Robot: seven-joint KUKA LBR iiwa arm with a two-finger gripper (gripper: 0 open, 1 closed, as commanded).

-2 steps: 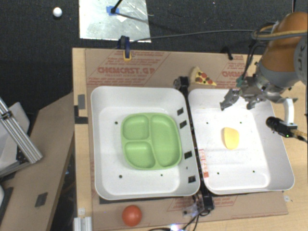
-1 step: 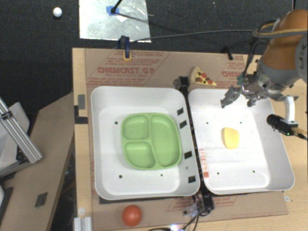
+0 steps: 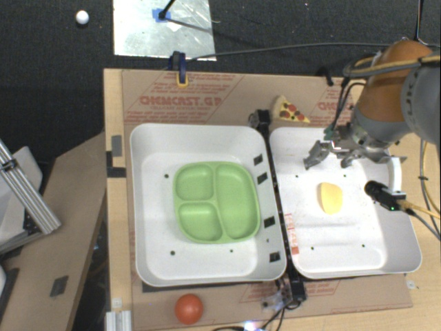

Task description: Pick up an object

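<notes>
Right bin (image 3: 358,254) floor mostly bare around yellow piece (image 3: 331,198); green tray (image 3: 216,201) fills left bin (image 3: 148,185) centre.

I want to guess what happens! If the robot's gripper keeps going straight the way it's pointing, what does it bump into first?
Probably the bare white floor of the right bin. The gripper points down at it, and the yellow piece lies a little nearer the camera, off that line. Depth is hard to judge here.

Pretty clearly a robotics lab setup, what with the grey-and-orange arm (image 3: 403,88) reaching over two white bins (image 3: 148,205) on a cardboard-covered tabletop (image 3: 207,95), cables (image 3: 289,47) strung across black carpet, an aluminium rail (image 3: 27,192) at the side and toy food like a plastic pizza slice (image 3: 291,110).
</notes>
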